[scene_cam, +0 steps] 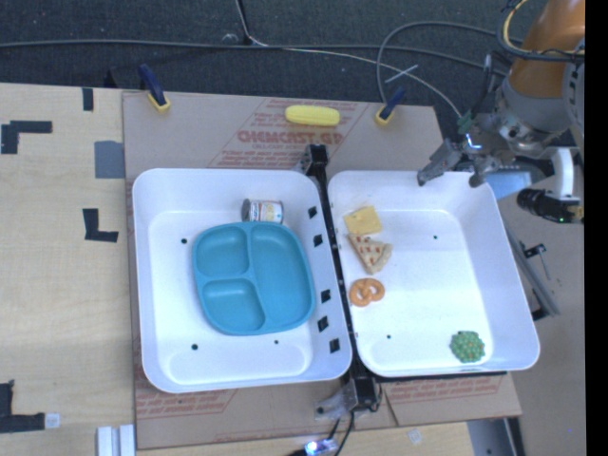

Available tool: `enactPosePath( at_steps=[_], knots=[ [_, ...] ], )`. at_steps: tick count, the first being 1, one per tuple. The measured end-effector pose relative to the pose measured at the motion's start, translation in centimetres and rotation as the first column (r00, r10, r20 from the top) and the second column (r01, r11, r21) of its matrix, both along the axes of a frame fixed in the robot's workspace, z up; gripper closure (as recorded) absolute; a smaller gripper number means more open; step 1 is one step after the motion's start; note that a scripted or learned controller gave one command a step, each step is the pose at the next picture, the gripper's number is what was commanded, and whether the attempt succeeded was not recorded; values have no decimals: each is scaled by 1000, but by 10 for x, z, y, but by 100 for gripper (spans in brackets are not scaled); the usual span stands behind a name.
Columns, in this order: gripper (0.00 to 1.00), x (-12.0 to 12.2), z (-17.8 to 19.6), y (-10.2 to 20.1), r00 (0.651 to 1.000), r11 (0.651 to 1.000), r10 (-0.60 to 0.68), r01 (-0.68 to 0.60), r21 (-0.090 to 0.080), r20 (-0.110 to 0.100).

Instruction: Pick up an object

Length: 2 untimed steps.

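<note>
Currently I take the black divider (328, 255), where the two white bins meet, as my reference. Left of it, the left bin (166, 207) carries a blue compartment plate (254, 278), lying flat near the bin's middle. A small tin can (262, 211) lies on its side just beyond the plate's far edge, close to the divider. Beyond the divider's far end, on the cardboard (218, 131), I see a yellow banana-shaped toy (312, 115).

Right of the divider, in the right bin (503, 255), three candidates sit in a column just beside it: a yellow cheese-like block (362, 221), a tan wedge like a pizza slice (370, 252) touching or nearly touching it, then an orange pretzel (367, 293), slightly apart. A green broccoli-like piece (467, 346) rests well away from the divider, in the bin's near right corner.

The gripper (456, 164) hovers over the right bin's far rim, well right of the divider. Its two fingers look spread apart, with nothing between them.
</note>
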<state>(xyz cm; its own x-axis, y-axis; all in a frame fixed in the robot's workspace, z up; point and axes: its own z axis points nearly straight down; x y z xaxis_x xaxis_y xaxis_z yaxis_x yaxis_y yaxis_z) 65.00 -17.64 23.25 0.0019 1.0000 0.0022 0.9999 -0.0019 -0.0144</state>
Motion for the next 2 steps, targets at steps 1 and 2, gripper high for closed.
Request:
enactPosePath(
  at_steps=[1, 2],
  knots=[
    [0, 3, 8, 0, 1000, 1000, 3, -3, -2, 13],
    [0, 0, -54, -5, 1000, 1000, 3, -3, -3, 7]
  ],
)
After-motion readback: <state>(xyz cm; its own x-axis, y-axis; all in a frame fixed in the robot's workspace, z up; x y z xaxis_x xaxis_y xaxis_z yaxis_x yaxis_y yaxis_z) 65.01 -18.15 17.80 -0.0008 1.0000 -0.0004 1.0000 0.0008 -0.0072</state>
